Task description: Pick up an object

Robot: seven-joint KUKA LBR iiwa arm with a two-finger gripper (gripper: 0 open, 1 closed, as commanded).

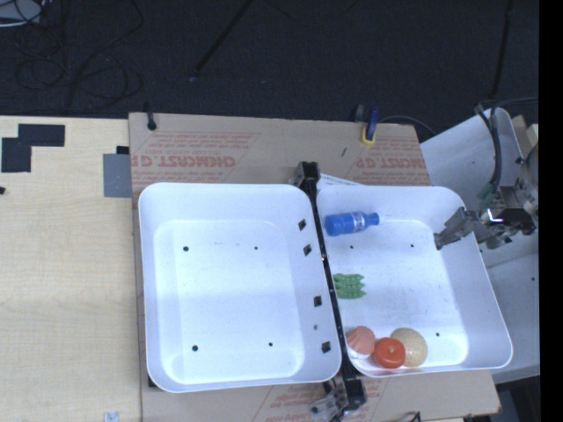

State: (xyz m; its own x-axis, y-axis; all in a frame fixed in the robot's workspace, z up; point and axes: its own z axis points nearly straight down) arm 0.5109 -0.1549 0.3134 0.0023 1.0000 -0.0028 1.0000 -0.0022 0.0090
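The right white bin (475,319) holds several objects. A blue bottle (351,222) lies on its side near the far left corner. A small green object (348,286) rests by the left wall. In the near left corner a pink piece (359,338), a red round object (389,352) and a beige round object (411,345) sit packed together. My gripper (452,229) hovers at the bin's right rim, far from all of them, with nothing seen in it.
The left white bin (167,297) stands beside the right one, with a black divider (322,280) between them. Both rest on a cardboard sheet (229,152). Cables and arm hardware (506,200) crowd the right side.
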